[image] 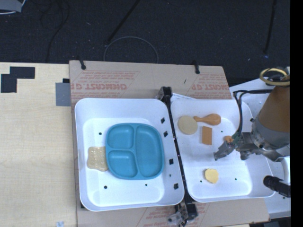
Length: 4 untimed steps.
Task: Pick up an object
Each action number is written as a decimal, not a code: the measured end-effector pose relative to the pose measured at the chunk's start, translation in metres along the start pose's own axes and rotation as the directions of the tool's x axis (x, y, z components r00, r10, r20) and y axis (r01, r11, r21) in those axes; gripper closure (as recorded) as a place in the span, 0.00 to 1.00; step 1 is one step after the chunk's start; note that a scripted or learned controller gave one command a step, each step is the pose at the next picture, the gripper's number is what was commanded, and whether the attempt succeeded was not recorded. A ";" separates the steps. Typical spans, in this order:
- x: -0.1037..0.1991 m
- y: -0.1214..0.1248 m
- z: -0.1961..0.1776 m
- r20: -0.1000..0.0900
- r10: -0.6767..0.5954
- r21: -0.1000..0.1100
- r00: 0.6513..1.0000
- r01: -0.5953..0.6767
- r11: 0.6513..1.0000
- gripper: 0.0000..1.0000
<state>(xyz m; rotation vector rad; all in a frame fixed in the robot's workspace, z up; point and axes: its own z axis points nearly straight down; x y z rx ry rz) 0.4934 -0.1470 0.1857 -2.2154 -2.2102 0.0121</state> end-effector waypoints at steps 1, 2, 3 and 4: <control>0.000 0.002 -0.005 0.002 -0.001 -0.010 1.000 0.001 1.000 0.00; -0.006 0.009 0.046 0.001 -0.002 -0.006 1.000 0.002 1.000 0.00; -0.005 0.009 0.099 0.002 -0.001 -0.009 1.000 0.001 1.000 0.00; -0.007 0.009 0.086 0.001 0.005 -0.010 1.000 -0.005 1.000 1.00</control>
